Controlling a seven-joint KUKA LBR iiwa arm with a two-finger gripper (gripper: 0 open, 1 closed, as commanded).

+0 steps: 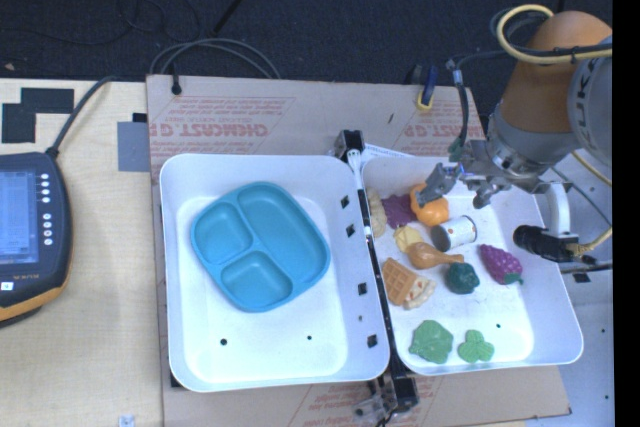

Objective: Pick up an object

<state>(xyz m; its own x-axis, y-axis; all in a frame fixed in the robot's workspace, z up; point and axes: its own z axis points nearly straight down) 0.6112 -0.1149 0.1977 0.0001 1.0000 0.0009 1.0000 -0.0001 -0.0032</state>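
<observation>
A single camera is fixed above the counter [90,115], looking down at a slant from middling height on both white bins [190,205], with the arm [545,85] entering from the right.

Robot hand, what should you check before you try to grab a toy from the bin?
1. Hand over the right bin: ok, it hangs above the bin's far end.
2. Toy close by: ok, the orange toy and small white can lie just below it.
3. Toy between its fingers: not ok, none seen there yet.
4. Room around the target: not ok, the purple toy, yellow toy and can crowd the orange toy.
5. Left bin out of the way: ok, the blue tray sits there, apart from the hand.
</observation>
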